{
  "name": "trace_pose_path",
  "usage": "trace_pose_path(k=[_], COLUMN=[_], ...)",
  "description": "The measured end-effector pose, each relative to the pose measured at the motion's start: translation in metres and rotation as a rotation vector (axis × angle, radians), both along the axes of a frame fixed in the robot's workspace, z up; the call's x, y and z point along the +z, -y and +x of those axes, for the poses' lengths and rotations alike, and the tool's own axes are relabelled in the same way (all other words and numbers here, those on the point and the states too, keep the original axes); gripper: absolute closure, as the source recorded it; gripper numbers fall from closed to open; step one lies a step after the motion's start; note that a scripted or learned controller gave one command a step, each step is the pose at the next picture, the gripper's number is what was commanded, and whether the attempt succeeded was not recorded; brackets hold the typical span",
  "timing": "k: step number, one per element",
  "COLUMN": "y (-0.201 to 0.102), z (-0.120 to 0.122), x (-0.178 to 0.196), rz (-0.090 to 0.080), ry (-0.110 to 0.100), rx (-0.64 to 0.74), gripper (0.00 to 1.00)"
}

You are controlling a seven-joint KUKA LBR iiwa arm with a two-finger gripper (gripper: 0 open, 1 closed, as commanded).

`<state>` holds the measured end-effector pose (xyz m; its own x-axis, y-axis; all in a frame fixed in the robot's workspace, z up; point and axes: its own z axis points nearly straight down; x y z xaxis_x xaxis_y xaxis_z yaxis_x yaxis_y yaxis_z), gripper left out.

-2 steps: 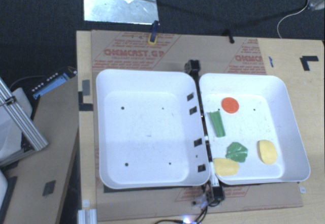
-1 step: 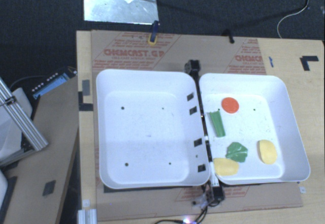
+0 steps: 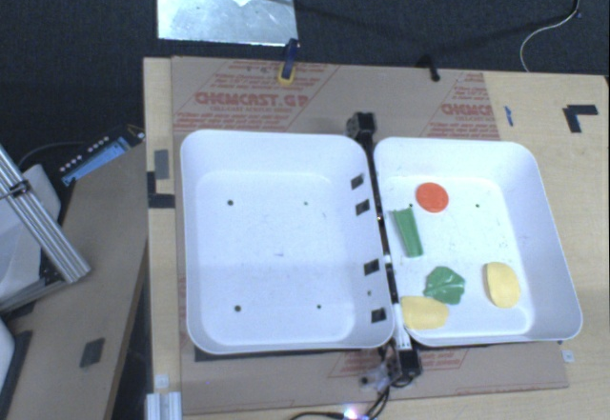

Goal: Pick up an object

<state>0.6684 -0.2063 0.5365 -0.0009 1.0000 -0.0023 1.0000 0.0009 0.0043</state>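
Camera view suggests going for the red disc (image 3: 432,197), lying apart from the other pieces; claw state cannot be told.

of my own body i can tell nothing here: no colour, shape, cable, screw or marking of mine can be made out.
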Motion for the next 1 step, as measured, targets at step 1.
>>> trace_pose_path(k=[1], y=[-0.0267], z=[-0.0857], x=[0.0011], rz=[0.003], ry=[0.0], rx=[0.0], gripper=[1.0])
